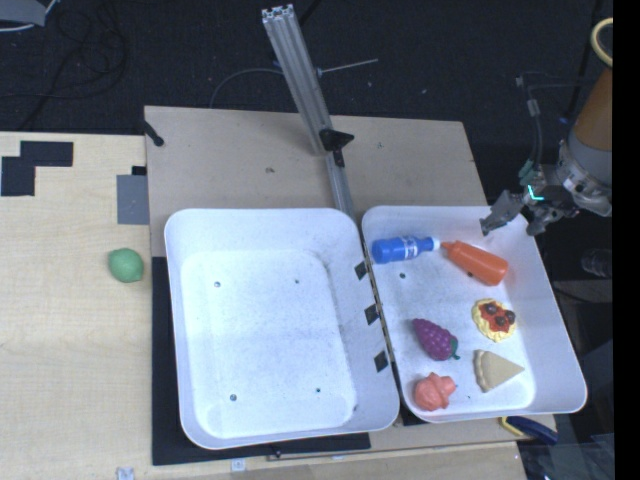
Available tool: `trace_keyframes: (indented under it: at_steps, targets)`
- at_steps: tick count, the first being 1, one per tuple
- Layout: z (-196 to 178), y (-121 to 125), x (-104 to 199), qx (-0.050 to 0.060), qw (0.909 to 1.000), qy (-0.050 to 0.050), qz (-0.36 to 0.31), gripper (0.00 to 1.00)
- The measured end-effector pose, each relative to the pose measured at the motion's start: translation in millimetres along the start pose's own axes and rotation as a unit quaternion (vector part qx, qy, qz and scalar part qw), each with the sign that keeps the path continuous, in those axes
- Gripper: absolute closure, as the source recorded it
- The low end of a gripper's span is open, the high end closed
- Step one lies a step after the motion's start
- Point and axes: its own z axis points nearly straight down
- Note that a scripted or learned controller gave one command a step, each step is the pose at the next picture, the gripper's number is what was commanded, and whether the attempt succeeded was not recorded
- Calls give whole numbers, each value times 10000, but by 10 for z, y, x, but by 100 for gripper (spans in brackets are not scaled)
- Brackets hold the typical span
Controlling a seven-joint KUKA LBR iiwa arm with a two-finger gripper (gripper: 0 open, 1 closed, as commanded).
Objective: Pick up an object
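Tabletop (60, 348): light wood surface, with a tan board under the two bins.
Left bin (262, 328): white, shallow, nothing in it, touching the right bin along a row of black clips.
Right bin (560, 368): white, shallow, holds six toy items.
Arm (598, 128): reaches in from the right edge, orange band showing, wrist above the right bin's far right corner.
Metal bar (305, 78): grey extruded rail, slants from the far side down to the seam between the bins.
Gripper (522, 211): over the right bin's far rim, above and just right of the carrot; cannot tell its state, nothing visibly held.
Carrot (477, 259): orange, lying slanted near the far end of the right bin.
Bottle (402, 249): blue with white cap, lying on its side, left of the carrot.
Grapes (435, 338): purple bunch, mid bin.
Bread wedge (495, 370): tan, near corner, right of the strawberry.
Pizza (494, 319): small yellow round with red toppings, right of the grapes.
Strawberry (433, 392): pink-red, near edge.
Green ball (126, 265): on the tabletop, well apart from the bins on the left.
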Motion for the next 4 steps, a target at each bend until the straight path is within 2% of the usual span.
trace_keyframes:
  at_steps: [1, 2, 3, 4]
  targets:
    - [0, 0, 0, 1, 10000, 0, 0, 0]
    - [515, -34, -93, 23, 10000, 6, 1, 0]
    - [1082, -111, -107, 1, 10000, -6, 1, 0]
    - [1425, -116, -97, 13, 10000, 3, -4, 0]
